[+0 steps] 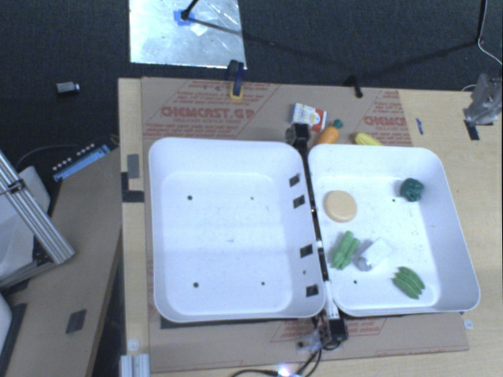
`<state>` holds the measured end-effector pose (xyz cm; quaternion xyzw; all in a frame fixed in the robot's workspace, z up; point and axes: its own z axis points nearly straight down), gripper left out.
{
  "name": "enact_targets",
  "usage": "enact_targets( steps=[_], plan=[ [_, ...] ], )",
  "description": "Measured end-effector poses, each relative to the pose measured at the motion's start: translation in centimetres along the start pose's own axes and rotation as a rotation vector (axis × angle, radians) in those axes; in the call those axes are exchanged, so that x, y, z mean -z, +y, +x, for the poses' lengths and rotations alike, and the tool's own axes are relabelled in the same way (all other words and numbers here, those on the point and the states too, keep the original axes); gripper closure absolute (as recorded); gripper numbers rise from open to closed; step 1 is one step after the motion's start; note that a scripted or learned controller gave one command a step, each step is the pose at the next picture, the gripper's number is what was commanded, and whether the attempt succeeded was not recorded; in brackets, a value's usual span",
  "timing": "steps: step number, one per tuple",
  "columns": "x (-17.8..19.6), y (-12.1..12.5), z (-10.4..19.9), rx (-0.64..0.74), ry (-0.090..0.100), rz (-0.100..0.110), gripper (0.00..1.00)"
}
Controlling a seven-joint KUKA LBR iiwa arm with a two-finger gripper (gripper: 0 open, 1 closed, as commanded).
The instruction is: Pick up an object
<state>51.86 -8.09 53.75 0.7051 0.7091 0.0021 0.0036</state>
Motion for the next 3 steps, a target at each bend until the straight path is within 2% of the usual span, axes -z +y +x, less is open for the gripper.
enact_targets(
  steps=[1, 2, 3],
  plan=[
    [-0.2, -3.3, 1.2, -0.001, 0.002, 0.004, 1.0],
    [-4.4, -3.5, -11.0, -0.016, -0.001, 0.009, 1.0],
    [0.0, 0.2, -12.7, -0.004, -0.003, 0.0, 1.0]
  ],
)
